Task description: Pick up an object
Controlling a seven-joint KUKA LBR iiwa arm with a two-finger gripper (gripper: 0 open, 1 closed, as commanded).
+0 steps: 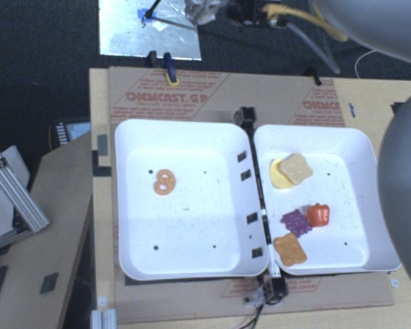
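the gripper (204, 5) sits at the top edge of the view, above the bench and outside both bins, over a shiny metal sheet (127, 26) lying on the dark floor. whether its jaws are released or clenched cannot be told; nothing shows between them. the grey arm (370, 9) runs off to the right, with cream cables (294, 12) beside the wrist.

below lies the bench (212, 91), covered with brown cardboard printed in red letters. on it are two white bins, touching along a black-clipped seam. the left bin (133, 252) holds one thing, an orange pretzel-shaped toy (164, 181), lying flat left of its middle.

the right bin (356, 142) holds the rest. a tan bread slice (298, 168) overlaps a yellow disc (279, 177) near the upper left. lower down, a red pepper (318, 214) lies just beside a purple grape cluster (295, 221), and an orange-brown toast piece (290, 249) lies near the bin's lower left corner, just below the grapes. all of these lie well apart from the gripper.
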